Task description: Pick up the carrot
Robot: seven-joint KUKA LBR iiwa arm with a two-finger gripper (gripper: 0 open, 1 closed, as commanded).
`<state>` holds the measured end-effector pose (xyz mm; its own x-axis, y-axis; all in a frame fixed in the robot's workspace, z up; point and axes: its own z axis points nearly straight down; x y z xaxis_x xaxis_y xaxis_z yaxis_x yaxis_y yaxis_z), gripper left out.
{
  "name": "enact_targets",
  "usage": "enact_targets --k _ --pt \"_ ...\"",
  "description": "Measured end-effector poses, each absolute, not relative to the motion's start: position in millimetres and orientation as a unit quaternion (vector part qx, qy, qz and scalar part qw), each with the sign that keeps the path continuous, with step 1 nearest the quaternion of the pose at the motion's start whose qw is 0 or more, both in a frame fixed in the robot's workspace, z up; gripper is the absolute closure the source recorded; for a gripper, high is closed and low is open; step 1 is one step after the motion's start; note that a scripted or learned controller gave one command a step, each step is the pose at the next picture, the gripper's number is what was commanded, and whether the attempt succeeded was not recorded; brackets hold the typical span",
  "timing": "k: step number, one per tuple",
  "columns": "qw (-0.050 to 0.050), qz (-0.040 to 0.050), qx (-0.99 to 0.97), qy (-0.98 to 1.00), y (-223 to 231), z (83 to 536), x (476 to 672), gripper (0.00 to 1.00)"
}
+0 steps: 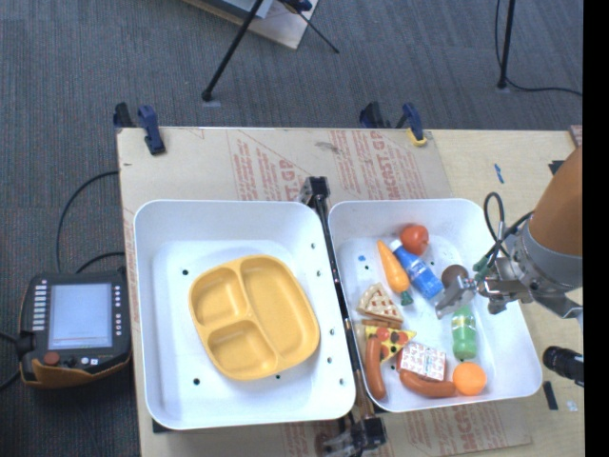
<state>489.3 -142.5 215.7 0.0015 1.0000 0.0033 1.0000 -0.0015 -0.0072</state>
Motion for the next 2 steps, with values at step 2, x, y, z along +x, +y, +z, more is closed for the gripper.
enact_targets --k 2 --pt "-0.007 -0.0058 -0.674 -0.739 -92 110 623.7 0.00"
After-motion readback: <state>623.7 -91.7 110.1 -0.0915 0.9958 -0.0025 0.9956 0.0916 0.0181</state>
